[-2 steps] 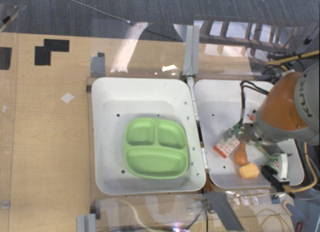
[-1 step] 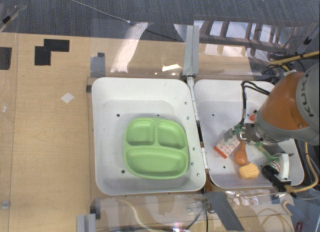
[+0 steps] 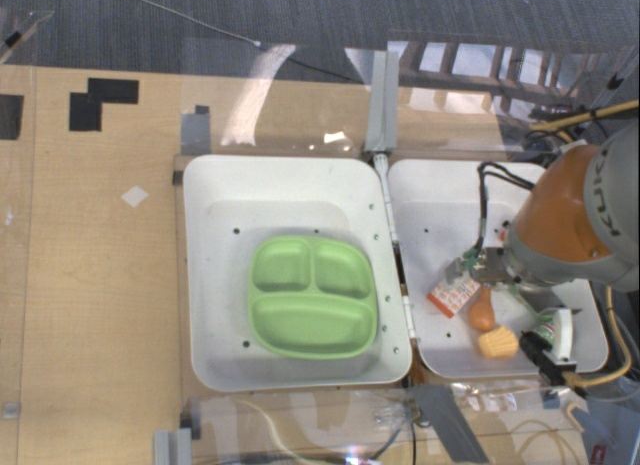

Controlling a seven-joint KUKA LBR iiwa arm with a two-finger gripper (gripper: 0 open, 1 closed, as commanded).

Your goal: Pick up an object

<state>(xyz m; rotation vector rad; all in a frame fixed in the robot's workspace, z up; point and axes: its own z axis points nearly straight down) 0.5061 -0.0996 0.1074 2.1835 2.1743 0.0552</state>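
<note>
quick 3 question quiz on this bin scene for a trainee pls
1. True or false: the green tray lies in the left bin.
2. Which bin is the arm over? A) left B) right
3. Fill in: beside the yellow block lies an ______ carrot-like piece.

Key: 1 true; 2 B, the right bin; 3 orange.

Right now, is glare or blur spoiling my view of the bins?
Camera view: bright glare streaks lie on the bench above the left bin, not inside it; the green tray reads sharp; the small items beside the gripper in the right bin look soft.
</note>
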